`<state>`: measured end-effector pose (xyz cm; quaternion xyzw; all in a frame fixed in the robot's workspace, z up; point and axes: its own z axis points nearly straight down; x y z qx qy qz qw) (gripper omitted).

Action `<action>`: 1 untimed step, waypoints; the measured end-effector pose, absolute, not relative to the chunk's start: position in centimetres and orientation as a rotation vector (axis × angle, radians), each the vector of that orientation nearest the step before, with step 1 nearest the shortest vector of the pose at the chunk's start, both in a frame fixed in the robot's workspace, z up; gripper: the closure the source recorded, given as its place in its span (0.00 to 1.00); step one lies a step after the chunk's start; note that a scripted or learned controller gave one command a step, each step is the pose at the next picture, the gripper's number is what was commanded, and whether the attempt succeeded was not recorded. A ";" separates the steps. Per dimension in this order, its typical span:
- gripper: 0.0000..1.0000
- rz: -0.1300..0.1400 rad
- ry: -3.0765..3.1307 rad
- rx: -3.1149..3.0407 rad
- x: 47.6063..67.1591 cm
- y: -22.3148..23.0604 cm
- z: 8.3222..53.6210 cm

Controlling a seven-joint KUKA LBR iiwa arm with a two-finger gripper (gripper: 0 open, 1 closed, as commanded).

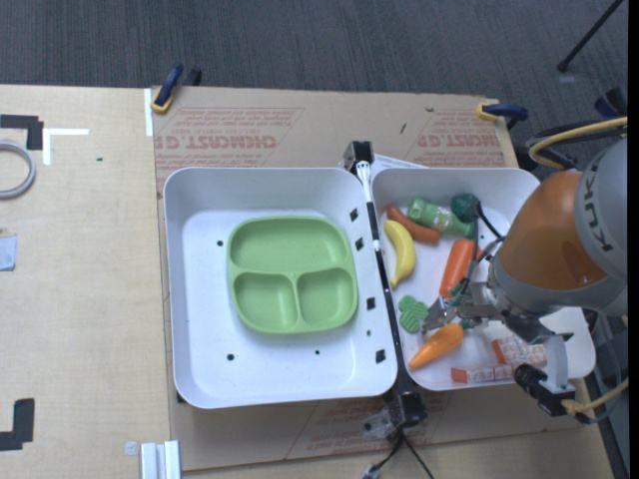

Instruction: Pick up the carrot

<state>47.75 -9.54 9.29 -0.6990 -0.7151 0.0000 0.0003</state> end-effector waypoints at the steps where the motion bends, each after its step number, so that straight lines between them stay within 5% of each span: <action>1: 1.00 -0.001 -2.244 -2.199 47.9 -9.6 10.2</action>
